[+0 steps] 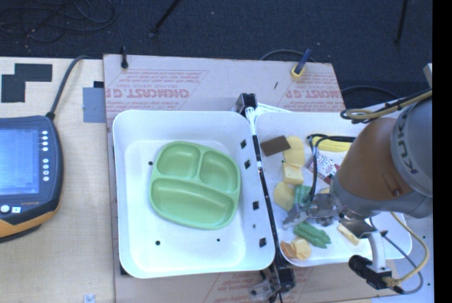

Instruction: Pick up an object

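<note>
Camera view is showing the gripper (302,210) hovering with fingers spread, nothing between them, a green toy (313,234) lying just below it, so lowering squarely should be helping.

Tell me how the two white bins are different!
The left bin holds one green divided plate; the right bin holds many small yellow, green and brown things. The arm with its gripper reaches into the right bin, not the left bin. Both are shallow and white.

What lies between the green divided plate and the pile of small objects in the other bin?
In the camera view, the bins' adjoining white walls separate the green divided plate from the pile.
</note>
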Robot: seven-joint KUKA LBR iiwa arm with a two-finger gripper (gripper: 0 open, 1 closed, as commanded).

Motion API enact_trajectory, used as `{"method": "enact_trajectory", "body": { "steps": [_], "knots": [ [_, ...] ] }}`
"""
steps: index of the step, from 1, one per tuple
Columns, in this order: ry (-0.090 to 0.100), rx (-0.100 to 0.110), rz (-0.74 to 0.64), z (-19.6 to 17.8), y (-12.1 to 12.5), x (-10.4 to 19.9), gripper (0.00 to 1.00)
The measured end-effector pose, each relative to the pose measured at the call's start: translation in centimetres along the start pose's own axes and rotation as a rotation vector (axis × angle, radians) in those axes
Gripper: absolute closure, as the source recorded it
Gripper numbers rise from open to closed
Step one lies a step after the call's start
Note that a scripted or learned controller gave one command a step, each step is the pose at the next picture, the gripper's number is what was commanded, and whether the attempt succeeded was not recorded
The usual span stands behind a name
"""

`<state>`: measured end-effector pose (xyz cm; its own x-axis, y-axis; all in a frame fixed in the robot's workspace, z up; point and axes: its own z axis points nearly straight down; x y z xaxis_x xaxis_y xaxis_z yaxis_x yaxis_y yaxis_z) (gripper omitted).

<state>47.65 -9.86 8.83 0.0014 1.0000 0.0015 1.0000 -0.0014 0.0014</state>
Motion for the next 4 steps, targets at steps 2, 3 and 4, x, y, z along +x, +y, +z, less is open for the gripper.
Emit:
{"method": "enact_trajectory", "body": {
  "steps": [2, 3, 4],
  "knots": [
    [0.000, -0.003, -0.007, -10.4, 0.1, 4.0, 1.00],
    [-0.003, -0.002, -0.005, -9.9, 9.4, 2.1, 1.00],
    [-0.001, 0.005, -0.003, -9.9, 9.0, 2.2, 0.00]
  ]
}}
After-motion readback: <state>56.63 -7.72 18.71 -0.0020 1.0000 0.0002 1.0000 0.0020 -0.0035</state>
